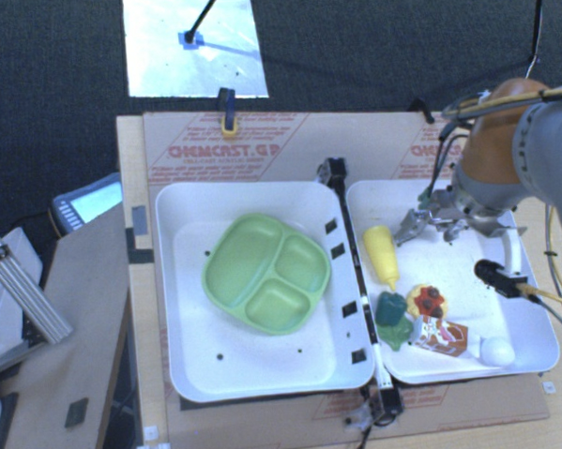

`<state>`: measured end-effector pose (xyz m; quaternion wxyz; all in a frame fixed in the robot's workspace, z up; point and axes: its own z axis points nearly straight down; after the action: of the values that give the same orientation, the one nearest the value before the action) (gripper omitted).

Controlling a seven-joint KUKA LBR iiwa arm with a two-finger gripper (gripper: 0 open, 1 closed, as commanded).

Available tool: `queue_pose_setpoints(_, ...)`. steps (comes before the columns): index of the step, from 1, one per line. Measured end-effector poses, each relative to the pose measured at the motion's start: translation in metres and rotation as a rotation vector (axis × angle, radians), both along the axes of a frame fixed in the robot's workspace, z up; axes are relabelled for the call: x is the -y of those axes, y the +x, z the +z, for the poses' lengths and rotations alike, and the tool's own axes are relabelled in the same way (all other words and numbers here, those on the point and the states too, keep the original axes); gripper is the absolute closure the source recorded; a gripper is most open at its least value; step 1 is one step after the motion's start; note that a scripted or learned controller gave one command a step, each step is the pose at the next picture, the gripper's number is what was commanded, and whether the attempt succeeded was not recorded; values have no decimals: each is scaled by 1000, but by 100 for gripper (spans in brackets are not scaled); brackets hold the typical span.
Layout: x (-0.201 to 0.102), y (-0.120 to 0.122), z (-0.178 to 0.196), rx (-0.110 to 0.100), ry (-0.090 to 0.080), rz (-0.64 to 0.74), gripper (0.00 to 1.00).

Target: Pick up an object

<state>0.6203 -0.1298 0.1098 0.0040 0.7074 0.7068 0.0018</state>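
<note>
The left bin [177,299] holds a green divided plate [267,273] at its centre. In the right bin [541,341], the gripper [429,222] hangs at about eleven o'clock, fingers spread and gripping nothing. Just beside it at nine o'clock lies a yellow bottle [381,255]; toward six sit a green toy [393,318], a red-and-yellow packet [434,320] and, at five, a white egg [497,351].

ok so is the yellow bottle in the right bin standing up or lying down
Lying down. The yellow bottle rests on its side on the floor of the right bin, its narrow end toward the teal toy.
</note>
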Motion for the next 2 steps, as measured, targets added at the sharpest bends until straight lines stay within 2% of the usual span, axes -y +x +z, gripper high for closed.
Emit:
queue_pose_setpoints(1,0,1,-26,-8,3,1,0)
queue_pose_setpoints(2,0,2,-14,-4,2,1,100)
